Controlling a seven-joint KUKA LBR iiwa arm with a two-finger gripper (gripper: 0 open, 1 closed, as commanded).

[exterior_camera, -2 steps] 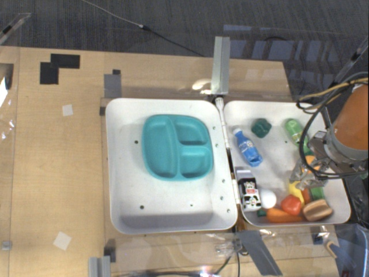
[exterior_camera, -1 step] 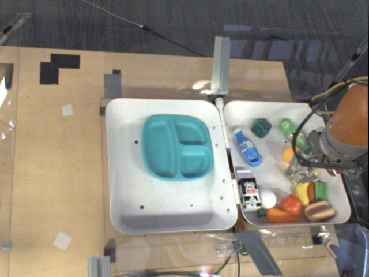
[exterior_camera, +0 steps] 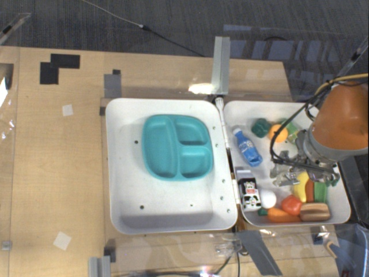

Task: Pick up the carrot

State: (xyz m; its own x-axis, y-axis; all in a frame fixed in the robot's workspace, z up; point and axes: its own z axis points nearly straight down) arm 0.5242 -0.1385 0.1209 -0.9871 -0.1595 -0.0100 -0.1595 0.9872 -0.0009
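Toys crowd the right bin (exterior_camera: pixel 346 209); the left bin (exterior_camera: pixel 124 154) lies open around its teal tray (exterior_camera: pixel 176 146).

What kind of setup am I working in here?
Likely a lab pick-and-place bench: two white bins on a wooden bench, a teal divided tray, toy food like the carrot.

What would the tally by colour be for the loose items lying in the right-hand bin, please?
Blue: 1, bottle
Green: 2, dark green piece, green piece
Orange or red: 3, carrot, tomato-like piece, orange-yellow piece
Yellow: 1, banana-like piece
Brown: 1, bun
White: 2, egg, printed box
Total: 10
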